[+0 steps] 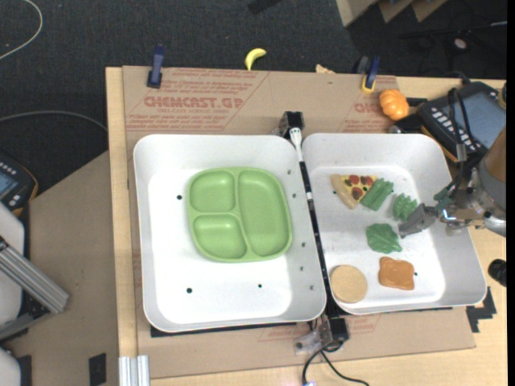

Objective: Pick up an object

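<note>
The right bin (451,284) was seen to carry all the loose pieces: a pizza slice (352,187) toward its upper left, three green leaf-like pieces (376,195) (405,207) (383,236) strung diagonally through the middle, a round tan disc (348,282) at the lower left and an orange-brown chunk (397,273) just beside it. The left bin (153,240) held a green divided plate (239,214). The tool (418,219) was placed low over the right bin, between the upper-right leaf and the lower one, nearly touching both; whether it was apart or together could not be told, and nothing was visibly clamped in it. The pieces were judged to be toy food, light, probably smooth plastic or soft rubber, hence liable to slide or skid if pinched off centre. The leaves were judged thin and flexible, best taken across the narrow width; the chunk looked the stiffest and thickest, an easier hold across its sides. The disc lay flat and near the bin wall, leaving little purchase. Open floor was noted to the right of the chunk and along the bin's upper right; the pizza slice and its neighbouring leaf were touching, so crowding was expected there. The raised rims and the centre divider (306,199) were marked as limits on sideways travel.
</note>
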Robot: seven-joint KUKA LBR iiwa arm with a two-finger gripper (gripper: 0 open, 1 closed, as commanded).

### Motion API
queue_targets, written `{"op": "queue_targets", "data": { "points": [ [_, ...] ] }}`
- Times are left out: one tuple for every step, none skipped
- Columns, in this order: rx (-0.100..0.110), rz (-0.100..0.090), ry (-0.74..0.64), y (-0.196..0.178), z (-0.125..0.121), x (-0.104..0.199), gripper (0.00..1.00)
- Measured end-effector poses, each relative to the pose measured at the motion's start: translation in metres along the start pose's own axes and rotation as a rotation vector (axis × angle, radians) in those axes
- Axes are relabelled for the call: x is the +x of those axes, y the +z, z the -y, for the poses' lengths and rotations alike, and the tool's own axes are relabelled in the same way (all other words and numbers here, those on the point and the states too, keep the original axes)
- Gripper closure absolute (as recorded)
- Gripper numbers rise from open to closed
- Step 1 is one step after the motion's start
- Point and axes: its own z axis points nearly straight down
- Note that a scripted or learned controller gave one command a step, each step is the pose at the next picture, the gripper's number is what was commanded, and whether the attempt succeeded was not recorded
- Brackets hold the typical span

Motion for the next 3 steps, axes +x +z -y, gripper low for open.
{"op": "queue_targets", "data": {
  "points": [
    [-0.003, 0.002, 0.0, -0.011, -0.001, 0.0, 1.0],
    [-0.016, -0.001, -0.009, -0.14, 0.002, 0.075, 1.0],
    [-0.021, 0.0, -0.007, -0.275, -0.008, 0.128, 1.0]
  ]
}}
